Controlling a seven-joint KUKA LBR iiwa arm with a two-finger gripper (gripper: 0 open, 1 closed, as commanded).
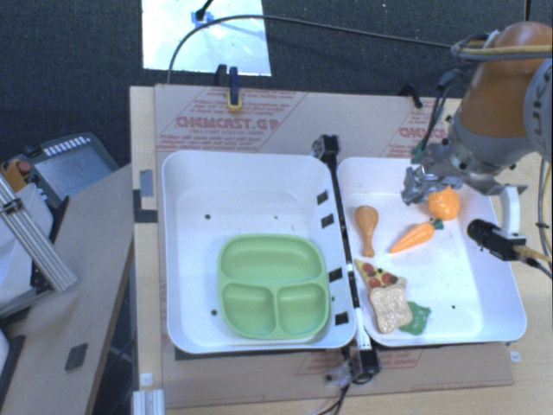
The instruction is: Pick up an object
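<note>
Carrot (412, 237) lies diagonally, leafy end toward orange (444, 204); end effector (416, 188) grip state unclear.

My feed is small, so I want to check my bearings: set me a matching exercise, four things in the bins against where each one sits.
Things:
1. green divided plate
2. drumstick
3. toast slice
4. orange fruit

Places:
A. right bin, near front edge, beside the pizza slice
B. right bin, far side, next to the gripper
C. left bin, front half
D. right bin, close to the divider, left of the carrot

Pairs: 1-C, 2-D, 3-A, 4-B
</note>
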